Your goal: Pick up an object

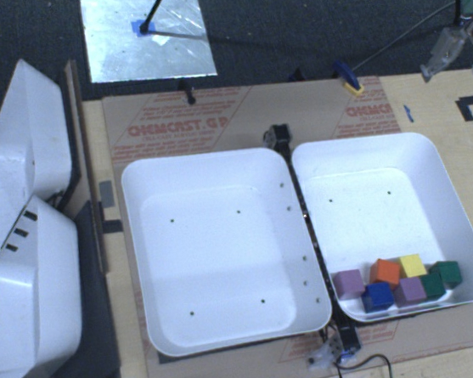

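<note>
- While the tool [458,44] hung blurred at the far right edge, I couldn't tell if it was spread or clenched.
- Well apart from it, the small blocks [398,282] huddled against the right bin's [439,167] near wall.
- They looked light, stiff and flat-faced.
- The orange block [385,271] stood proudest: best pinched across its opposite faces.

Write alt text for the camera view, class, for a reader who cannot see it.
Two shallow white bins sit side by side on a bench; the right bin holds small coloured blocks clustered at its near edge: orange, yellow, blue, two purple and green. A foil-like sheet lies beyond the bins.
</note>
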Motion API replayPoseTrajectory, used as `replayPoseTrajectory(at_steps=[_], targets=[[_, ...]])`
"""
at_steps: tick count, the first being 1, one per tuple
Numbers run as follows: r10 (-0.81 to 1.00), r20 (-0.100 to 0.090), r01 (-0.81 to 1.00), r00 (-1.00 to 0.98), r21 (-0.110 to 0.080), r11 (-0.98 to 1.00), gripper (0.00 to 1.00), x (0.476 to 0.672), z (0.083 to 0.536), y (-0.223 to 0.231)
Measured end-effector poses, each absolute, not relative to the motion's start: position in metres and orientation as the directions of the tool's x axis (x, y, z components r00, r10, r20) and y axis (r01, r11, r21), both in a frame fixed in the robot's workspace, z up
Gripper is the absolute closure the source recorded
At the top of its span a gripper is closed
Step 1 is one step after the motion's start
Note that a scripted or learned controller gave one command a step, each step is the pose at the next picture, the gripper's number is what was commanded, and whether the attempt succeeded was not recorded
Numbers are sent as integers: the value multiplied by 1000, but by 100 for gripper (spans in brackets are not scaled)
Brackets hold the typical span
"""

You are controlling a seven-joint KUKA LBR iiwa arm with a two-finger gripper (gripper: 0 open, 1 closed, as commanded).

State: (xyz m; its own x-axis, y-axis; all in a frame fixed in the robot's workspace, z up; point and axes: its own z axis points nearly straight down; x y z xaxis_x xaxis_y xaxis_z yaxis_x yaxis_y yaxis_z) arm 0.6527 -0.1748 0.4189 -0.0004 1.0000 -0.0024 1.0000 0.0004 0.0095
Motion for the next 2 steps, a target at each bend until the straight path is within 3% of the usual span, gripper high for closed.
replayPoseTrajectory(at_steps=[1,2], targets=[[1000,-2,1000,-1,7,1,0,673,541,-179],[1000,0,1000,1,-2,-1,0,668,490,-198]])
